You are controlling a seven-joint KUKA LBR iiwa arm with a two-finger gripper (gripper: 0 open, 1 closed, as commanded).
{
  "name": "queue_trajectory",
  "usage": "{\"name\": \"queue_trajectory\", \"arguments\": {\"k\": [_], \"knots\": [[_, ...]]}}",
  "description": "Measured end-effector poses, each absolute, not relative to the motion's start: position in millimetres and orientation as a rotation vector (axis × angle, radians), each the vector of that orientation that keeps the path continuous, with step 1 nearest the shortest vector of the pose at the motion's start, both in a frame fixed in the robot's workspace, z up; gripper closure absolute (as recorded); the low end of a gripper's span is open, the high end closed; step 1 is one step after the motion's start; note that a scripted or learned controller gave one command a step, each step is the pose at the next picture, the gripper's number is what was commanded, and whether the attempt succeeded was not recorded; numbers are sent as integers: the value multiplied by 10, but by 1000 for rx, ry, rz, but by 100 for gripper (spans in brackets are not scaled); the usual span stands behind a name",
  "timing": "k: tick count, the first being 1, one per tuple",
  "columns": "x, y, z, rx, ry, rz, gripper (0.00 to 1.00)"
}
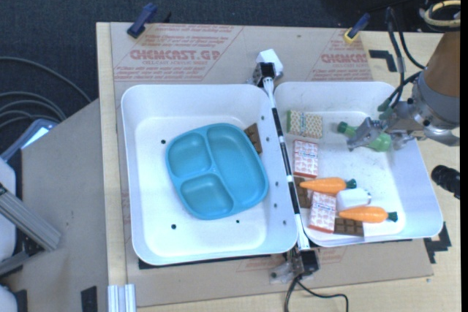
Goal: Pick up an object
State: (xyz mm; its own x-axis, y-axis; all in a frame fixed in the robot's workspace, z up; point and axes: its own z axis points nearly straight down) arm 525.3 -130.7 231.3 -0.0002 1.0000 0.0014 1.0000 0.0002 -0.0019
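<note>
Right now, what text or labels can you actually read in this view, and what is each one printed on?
"CHEMCAST GP": red print on the brown board behind the left bin, upper left.
The same red print repeats at upper right; partly readable.
Packets in the right bin: print too small to read.

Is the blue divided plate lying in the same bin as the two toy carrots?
No. The blue divided plate lies in the left bin, while both toy carrots lie in the right bin.
</note>
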Motion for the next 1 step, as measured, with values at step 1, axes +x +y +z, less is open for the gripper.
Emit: {"name": "queue_trajectory", "arguments": {"k": [1], "knots": [[5645, -1931, 1936, -2224, -2221, 1, 0]]}}
